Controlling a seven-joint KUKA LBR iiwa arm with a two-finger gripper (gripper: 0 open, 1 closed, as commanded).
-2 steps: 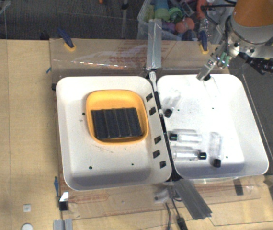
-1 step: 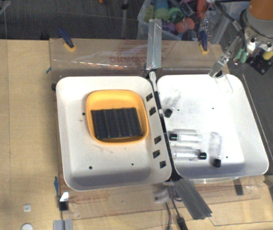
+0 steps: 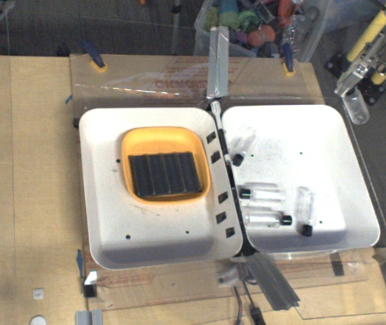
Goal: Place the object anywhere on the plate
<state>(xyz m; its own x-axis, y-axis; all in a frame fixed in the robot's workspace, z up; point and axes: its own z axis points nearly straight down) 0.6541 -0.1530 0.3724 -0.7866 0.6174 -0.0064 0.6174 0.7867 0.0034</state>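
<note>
Condition at inspection: the orange plate [image 3: 133, 141] sits in the left bin [image 3: 105, 229], toward its far side. A dark ridged block [image 3: 164, 175] lies flat on the plate and covers most of its floor.

The right bin [image 3: 328, 134] holds four clear vials with black caps. One lies near the divider [image 3: 242, 146], two lie side by side lower down [image 3: 264, 193] [image 3: 267, 218], and one lies near them toward the front [image 3: 305, 208]. All are well apart from the plate.

The gripper [image 3: 359, 73] is beyond the far right corner of the right bin, off the tabletop [image 3: 24, 181] area where the bins stand. Whether it is spread or pressed together cannot be told at this size. A clear tube-like item [image 3: 357, 107] shows just below it; whether that is gripped or merely in line with it cannot be told.

Assessment: the task's thing is judged to be a vial, since the block is already on the plate. On that reading, placement is not yet done.

Risks noted:
- The vials are clear, round and smooth, so a grasp may slip or roll one aside.
- The two paired vials lie close together, so closing on one may catch or nudge the other.
- The block leaves little bare plate, so a released vial may land on the ridges and roll off the rim into the bin.
- The raised divider between the bins lies across the transfer path, so a low carry may strike it
</note>
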